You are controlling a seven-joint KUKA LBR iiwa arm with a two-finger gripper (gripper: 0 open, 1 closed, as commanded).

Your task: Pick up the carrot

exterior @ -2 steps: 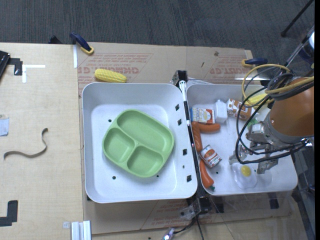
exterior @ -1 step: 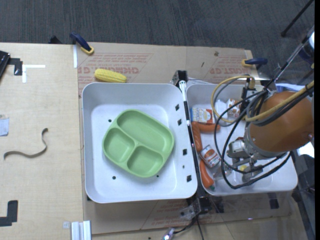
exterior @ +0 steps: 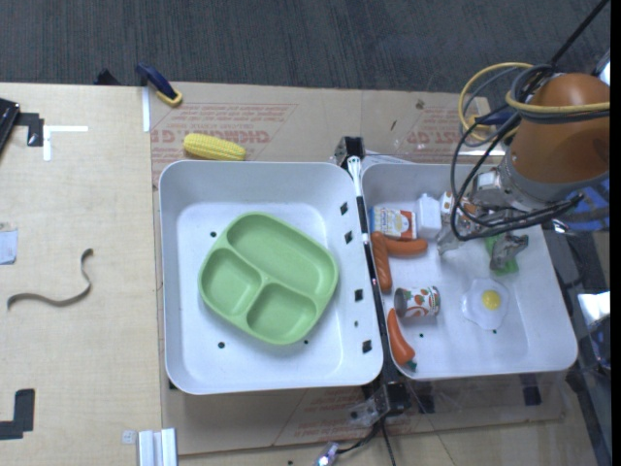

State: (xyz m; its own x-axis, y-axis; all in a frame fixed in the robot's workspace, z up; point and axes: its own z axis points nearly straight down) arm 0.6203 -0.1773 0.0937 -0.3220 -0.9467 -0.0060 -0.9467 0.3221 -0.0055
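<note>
Lowest in the camera view, near the front left corner of the right-hand shallow white bin (exterior: 543, 352), lies the small orange carrot with a green tip (exterior: 400, 338), resting flat on the bin floor close to the divider between the two bins. Nothing touches it, so the pick is judged not yet begun: the carrot has to be reached, grasped and lifted.

Just above it stands a small tin can with a red-and-white label (exterior: 418, 303), and beyond that lie two reddish sausage-shaped pieces (exterior: 385, 265), a white carton with a red print (exterior: 394, 221), and a fried-egg toy, white with a yellow yolk (exterior: 486, 302). The left-hand white bin (exterior: 184, 289) holds a green three-compartment plastic plate (exterior: 269, 278). A yellow corn cob (exterior: 214, 147) sits on the cardboard behind that bin.

The grey arm's two-finger gripper (exterior: 482, 236) hangs over the back half of the right-hand bin, well apart from the carrot, with cables crowding around it. From this slant, whether it is parted or closed cannot be told, and no object is seen in its grasp.
</note>
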